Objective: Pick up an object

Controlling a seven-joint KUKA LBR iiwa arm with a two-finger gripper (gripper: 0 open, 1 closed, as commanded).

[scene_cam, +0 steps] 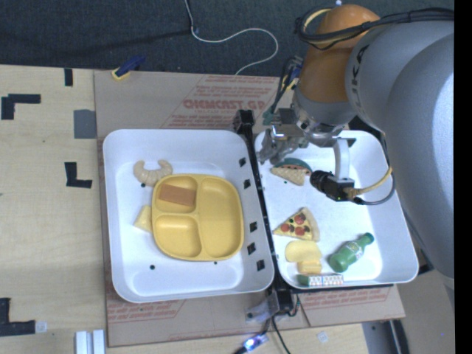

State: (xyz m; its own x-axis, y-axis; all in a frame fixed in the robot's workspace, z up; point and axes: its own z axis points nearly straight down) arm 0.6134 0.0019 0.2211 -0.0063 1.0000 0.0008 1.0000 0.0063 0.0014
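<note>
My gripper point(282, 147) hangs low over the far left corner of the right bin point(391, 231), under the orange-banded wrist. Just below it lies a small pizza-slice toy point(290, 173) with a teal piece beside it. Nearer the front of this bin lie a larger pizza slice point(299, 226), a pale yellow block point(303, 254) and a green bottle point(349, 252). I see nothing held between the fingers.
The left bin point(122, 198) holds a yellow divided plate point(199, 216) with a brown piece in one compartment, a tan croissant-like toy point(151, 171) and a yellow wedge point(143, 218). The arm's grey body covers the right bin's far right side. A black divider runs between the bins.
</note>
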